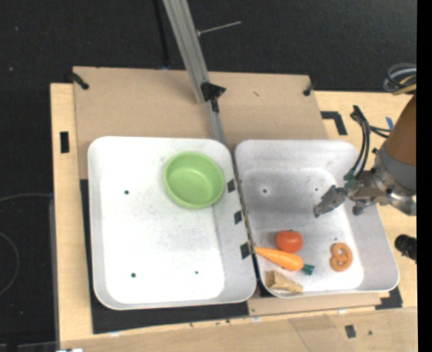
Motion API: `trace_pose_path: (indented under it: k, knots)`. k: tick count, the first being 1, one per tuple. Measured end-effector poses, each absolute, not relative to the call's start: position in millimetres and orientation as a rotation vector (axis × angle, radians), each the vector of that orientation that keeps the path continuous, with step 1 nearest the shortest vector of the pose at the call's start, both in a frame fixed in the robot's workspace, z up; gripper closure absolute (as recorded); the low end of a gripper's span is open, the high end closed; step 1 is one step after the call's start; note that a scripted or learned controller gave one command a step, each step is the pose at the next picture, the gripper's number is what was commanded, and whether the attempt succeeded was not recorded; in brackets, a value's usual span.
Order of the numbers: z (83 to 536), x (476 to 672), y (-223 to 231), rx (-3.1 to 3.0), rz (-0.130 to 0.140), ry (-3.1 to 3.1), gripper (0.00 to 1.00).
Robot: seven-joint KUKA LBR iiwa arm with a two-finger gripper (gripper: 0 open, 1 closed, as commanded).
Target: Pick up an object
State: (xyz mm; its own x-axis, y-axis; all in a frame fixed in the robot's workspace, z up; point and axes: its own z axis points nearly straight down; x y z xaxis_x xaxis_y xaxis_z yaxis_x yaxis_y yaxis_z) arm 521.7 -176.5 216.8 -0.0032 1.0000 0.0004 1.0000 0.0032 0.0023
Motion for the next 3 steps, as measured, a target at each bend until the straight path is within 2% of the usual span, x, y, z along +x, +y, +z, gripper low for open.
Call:
trace_pose_path:
  k: [1, 3]
  knots:
    - [217, 521.7, -177, 2.219, 0.004, 2.221, 0.00]
    - [101, 517.4, -178, 2.224, -0.006, 2.222, 0.00]
